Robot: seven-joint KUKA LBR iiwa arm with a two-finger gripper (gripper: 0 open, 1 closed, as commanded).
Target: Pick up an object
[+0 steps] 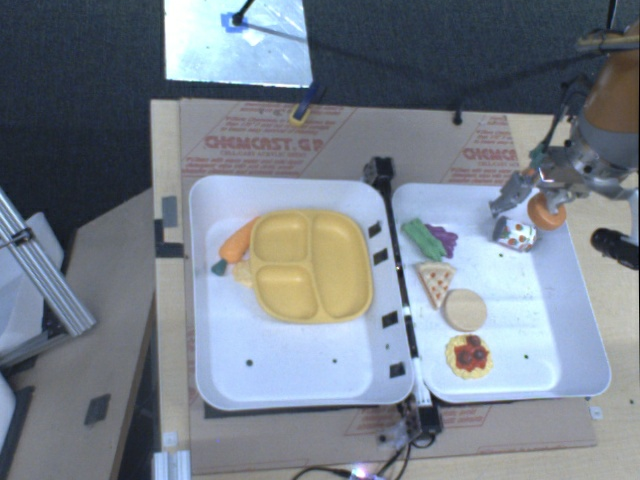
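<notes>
1. The gripper (527, 200) hangs over the far right side of the right bin (575, 308).
2. An orange round thing (547, 214) seems pinched between its fingers, though it looks blurry.
3. A spotted cube (517, 235) lies just below.

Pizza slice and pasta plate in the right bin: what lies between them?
In the camera view, a round tan cookie lies between the pizza slice and the pasta plate.
</notes>
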